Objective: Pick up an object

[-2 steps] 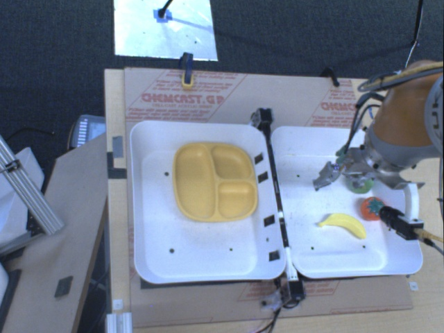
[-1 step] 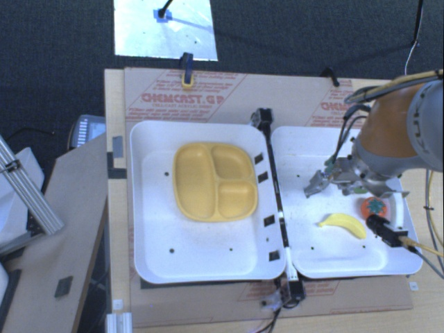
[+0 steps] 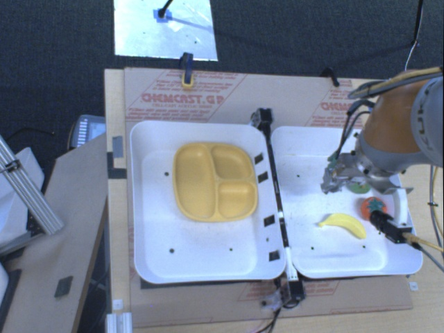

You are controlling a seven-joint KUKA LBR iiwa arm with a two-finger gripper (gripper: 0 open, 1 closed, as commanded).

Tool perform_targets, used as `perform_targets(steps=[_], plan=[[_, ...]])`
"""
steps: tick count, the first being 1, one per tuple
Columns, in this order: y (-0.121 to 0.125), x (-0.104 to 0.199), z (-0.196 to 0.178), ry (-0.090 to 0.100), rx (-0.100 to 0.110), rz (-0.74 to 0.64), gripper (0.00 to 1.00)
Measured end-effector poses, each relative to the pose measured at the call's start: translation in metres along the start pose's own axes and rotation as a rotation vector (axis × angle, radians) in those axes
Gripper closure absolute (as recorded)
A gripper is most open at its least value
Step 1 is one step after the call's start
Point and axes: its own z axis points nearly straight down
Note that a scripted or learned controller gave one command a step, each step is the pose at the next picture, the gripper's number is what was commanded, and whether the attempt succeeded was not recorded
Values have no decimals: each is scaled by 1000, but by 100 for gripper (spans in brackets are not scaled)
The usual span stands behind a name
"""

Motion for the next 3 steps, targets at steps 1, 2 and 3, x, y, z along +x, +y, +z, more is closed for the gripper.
perform_targets(steps=[1, 2, 3], plan=[[-3, -9, -51, -1, -4, 1, 100], [-2, -12, -95, -1, -4, -5, 100], [0, -12, -139, 0, -4, -6, 100]])
